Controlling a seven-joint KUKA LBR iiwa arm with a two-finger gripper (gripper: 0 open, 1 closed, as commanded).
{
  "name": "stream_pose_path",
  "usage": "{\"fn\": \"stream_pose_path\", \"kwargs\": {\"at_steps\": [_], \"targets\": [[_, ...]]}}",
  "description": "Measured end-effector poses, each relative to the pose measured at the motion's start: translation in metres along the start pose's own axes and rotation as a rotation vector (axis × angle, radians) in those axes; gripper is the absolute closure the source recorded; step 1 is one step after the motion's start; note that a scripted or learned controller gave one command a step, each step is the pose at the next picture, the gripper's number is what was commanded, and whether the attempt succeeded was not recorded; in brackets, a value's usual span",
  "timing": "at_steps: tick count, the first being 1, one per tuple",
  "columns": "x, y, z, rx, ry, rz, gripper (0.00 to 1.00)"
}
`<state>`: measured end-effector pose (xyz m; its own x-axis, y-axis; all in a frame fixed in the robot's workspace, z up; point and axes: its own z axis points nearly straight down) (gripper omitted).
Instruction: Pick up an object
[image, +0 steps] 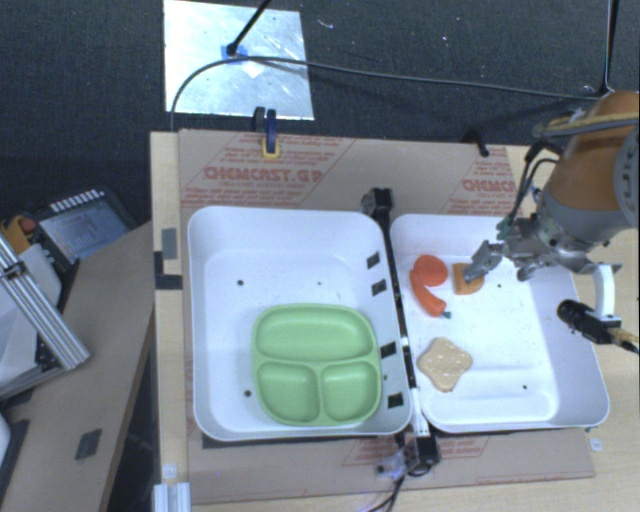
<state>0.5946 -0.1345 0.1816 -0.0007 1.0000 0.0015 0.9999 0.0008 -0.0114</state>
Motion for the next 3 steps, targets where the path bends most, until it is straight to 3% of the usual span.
{"fn": "stream_pose_path", "kwargs": {"at_steps": [1, 3], "targets": [[0.000, 0.003, -0.007, -0.012, -0.002, -0.002, 0.00], [0.010, 0.008, 0.099, -0.008, -0.001, -0.001, 0.00]]}}
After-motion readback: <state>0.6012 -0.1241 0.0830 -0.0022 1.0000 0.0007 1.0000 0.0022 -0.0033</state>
